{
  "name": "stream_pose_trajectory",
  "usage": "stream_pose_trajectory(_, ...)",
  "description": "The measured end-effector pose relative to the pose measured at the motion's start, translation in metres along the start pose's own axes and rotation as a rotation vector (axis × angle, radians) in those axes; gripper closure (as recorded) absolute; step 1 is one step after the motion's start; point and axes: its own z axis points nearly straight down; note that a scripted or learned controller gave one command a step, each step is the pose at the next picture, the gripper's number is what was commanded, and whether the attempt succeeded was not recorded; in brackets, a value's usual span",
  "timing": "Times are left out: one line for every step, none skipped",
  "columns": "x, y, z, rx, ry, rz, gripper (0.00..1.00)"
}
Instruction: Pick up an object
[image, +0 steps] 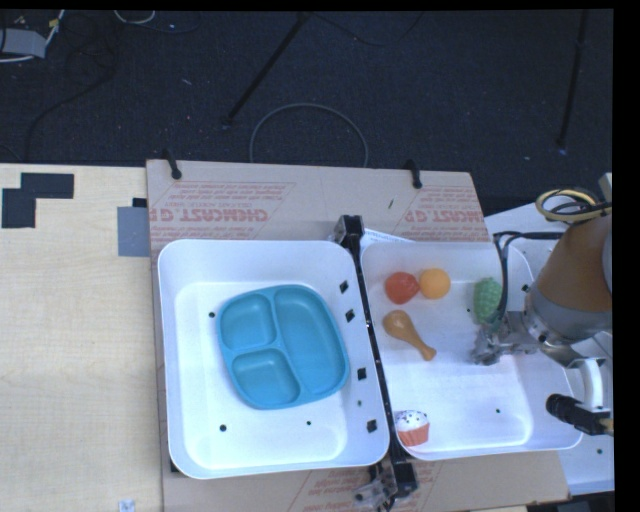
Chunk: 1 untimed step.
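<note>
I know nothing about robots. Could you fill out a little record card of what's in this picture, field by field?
left bin: holds a blue divided plate
right bin: holds five small toy foods
upper items: red tomato beside an orange ball-shaped fruit
middle item: tan chicken drumstick
green item: leafy green vegetable, by the gripper
near rim: cupcake, pink cup, white top
gripper: low in the right bin, below the green vegetable
arm: enters from the right

left bin (190, 400): blue plate (283, 345) | right bin (470, 425): red ball (401, 287), orange ball (434, 283), cupcake (412, 427) near | pincer (487, 350) lowered beside green object (488, 298)
</note>
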Motion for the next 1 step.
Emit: stream_pose_trajectory(-0.0022,-0.0015,-0.042,-0.002,-0.001,-0.001,1.0)
